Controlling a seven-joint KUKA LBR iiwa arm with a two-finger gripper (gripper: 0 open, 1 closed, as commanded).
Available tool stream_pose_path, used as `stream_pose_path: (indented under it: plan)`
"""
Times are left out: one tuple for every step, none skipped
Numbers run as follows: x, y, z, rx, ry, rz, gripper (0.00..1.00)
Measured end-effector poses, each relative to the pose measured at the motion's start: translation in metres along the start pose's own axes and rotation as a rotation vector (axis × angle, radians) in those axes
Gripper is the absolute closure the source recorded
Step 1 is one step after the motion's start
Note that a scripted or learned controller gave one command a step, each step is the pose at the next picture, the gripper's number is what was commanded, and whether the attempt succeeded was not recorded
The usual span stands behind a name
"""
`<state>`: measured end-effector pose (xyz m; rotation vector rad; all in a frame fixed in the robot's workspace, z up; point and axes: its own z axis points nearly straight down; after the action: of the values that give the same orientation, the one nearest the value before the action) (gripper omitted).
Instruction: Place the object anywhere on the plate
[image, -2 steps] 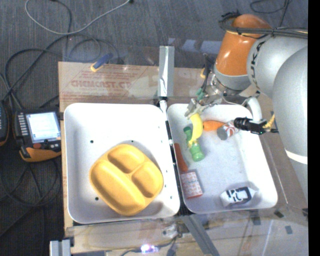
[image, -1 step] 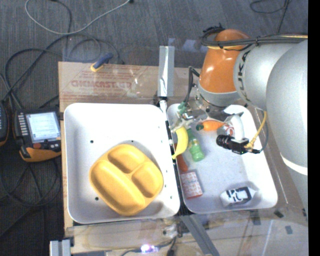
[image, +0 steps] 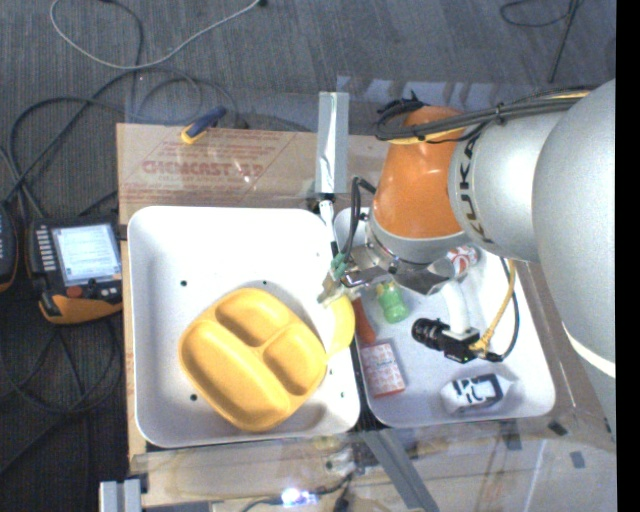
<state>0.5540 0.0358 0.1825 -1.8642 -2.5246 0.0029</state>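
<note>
1 yellow object (image: 343, 322) sits at the plate's (image: 255, 355) 3 o'clock edge, seemingly off it. The gripper (image: 338, 278) hangs above; open or closed, I cannot tell. Placement looks unfinished.

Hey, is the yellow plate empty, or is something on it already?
Empty: all three sections of the plate show bare yellow, with nothing lying in them.

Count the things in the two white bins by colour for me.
Yellow: 2, a sectioned plate and a smaller lump beside it
Green: 1, a small bottle
Red: 1, a flat packet
White and black: 1, a pouch
Total: 5; the arm may hide more
</note>
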Motion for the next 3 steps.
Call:
stream_pose_path:
  plan:
    - [0.109,0.020,0.016,0.001,0.000,-0.084,1.00]
    - [-0.018,-0.039,-0.012,-0.001,-0.004,0.235,1.00]
    - [0.036,-0.044,0.000,0.001,-0.001,0.153,1.00]
